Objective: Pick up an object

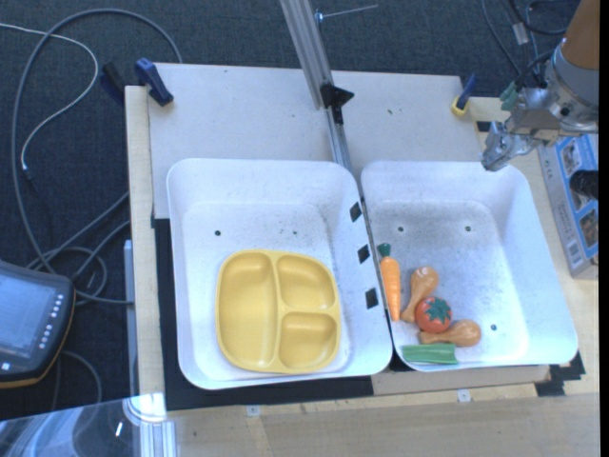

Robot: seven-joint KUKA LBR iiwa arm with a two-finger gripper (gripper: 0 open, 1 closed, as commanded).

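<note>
Lower right of the frame, in the right white bin [533, 255], lies a small orange plastic carrot [390, 288] beside other toy vegetables: likely light, stiff, slick, best pinched across its middle. Upper right, the hand [496, 155] hangs, its state unclear
</note>
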